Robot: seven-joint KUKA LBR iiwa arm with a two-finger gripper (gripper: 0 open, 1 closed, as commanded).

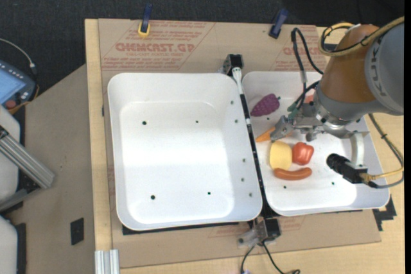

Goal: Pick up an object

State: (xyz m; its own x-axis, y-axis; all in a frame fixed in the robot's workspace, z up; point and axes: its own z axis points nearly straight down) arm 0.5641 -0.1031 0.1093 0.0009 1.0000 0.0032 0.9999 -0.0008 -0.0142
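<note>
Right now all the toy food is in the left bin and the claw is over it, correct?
Not quite: the toy food is in the right bin, not the left one. The camera view shows the purple piece, yellow piece, red piece and sausage there, with the claw over them. The left bin holds none of them.

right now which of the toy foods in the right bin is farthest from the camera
The purple one: it lies toward the bin's far wall, beyond the yellow piece, red piece and sausage.
</note>
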